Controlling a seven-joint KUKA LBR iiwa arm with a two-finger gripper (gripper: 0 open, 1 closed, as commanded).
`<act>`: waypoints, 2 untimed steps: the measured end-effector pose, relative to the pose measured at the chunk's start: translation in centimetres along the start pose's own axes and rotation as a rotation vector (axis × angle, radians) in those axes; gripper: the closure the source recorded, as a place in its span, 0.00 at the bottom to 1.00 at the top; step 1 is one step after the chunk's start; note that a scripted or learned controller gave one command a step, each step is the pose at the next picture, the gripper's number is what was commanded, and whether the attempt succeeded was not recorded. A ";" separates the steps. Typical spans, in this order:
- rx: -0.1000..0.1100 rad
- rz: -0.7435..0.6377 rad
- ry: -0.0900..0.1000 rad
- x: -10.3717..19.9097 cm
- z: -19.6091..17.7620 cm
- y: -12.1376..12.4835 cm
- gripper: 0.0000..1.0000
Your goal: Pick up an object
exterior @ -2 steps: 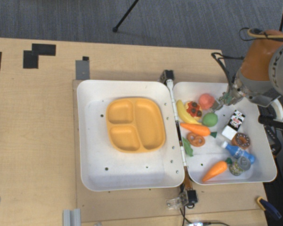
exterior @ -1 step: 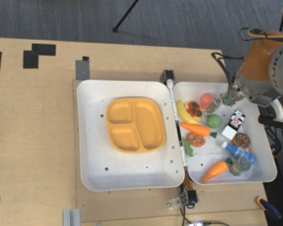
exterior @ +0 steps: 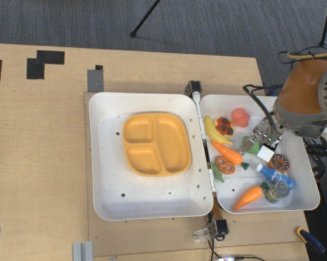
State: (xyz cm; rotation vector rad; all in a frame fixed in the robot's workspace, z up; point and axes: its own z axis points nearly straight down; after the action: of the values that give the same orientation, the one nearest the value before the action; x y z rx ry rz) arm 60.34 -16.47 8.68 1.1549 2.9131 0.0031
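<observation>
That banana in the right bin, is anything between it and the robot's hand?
Yes. The hand hangs over the middle of the right bin, and the banana lies against the bin's left wall. Between them lie a small red and black toy and an orange carrot, crowding the banana's right side.

White "KU" lettering on the arm (exterior: pixel 315 91)

The worktop (exterior: pixel 38 162) is seen as pale, matt wood laminate. Both bins, the left bin (exterior: pixel 106 200) and the right bin (exterior: pixel 304 200), appear as smooth, slightly glossy white plastic. The divided plate (exterior: pixel 155 144) is presented as matt orange-yellow plastic. The carrot (exterior: pixel 248 196) appears as smooth plastic.
</observation>
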 end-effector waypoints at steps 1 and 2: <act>-0.006 0.001 -0.006 -0.1 -1.2 0.3 1.00; 0.000 -0.151 0.002 4.5 -8.1 6.6 1.00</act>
State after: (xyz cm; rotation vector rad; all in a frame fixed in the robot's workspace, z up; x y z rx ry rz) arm 61.52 -8.50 16.75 0.9326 2.9934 0.0035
